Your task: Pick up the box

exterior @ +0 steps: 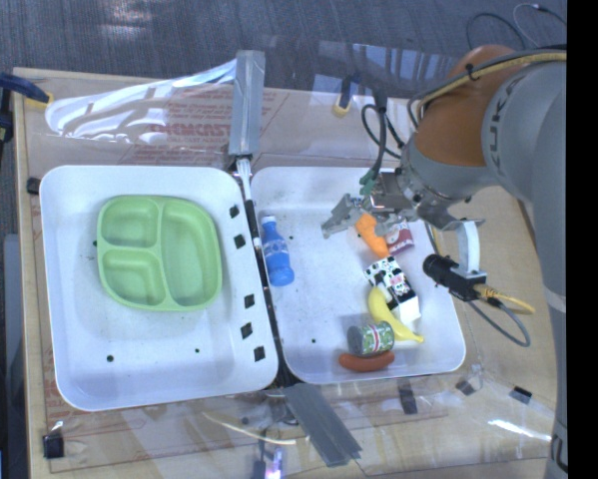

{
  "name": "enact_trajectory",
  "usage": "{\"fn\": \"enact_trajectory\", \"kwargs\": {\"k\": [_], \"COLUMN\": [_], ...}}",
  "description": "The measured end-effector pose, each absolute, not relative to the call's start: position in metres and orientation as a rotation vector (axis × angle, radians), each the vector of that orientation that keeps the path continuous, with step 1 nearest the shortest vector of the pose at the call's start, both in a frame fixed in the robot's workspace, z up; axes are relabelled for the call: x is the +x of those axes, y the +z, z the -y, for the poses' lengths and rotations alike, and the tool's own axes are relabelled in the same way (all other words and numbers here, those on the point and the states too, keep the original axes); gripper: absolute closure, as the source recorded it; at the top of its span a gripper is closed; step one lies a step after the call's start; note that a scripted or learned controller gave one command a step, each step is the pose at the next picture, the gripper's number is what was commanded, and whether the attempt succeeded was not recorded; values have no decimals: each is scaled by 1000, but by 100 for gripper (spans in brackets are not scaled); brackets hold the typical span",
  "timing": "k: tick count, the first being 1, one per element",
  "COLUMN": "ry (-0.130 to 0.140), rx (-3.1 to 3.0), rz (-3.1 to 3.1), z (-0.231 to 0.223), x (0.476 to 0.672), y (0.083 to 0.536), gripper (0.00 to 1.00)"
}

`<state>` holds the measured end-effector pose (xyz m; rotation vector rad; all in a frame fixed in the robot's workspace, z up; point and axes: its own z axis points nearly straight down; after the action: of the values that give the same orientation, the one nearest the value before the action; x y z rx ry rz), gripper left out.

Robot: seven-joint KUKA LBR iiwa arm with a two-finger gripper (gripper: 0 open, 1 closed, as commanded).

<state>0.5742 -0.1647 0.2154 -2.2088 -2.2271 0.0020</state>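
Note:
The box [392, 286] is small, with a black-and-white pattern, and lies in the right bin [308, 297] towards its right side, partly on a yellow banana [386, 317]. My gripper [361, 213] hangs over the upper part of the right bin, above and a little left of the box, and is apart from it. An orange object [370, 231] lies directly under the gripper, with a small red item [401, 236] beside it. The gripper's body hides how its jaws stand.
A blue bottle [275, 252] lies by the divider between the bins. A can [370, 338] and a red sausage-like item [366, 361] sit near the right bin's front wall. A green divided plate [159, 251] lies in the left bin [69, 337].

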Motion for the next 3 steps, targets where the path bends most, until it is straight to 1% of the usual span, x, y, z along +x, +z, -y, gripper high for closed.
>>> {"fn": "enact_trajectory", "kwargs": {"k": [1,2,3], "ry": [0,-2,1], "rx": [-2090,-2021,-2090], "rz": [2343,2407,2347], "z": [210,208,212], "x": [638,659,631], "y": [214,226,329], "gripper": [0,0,0]}}
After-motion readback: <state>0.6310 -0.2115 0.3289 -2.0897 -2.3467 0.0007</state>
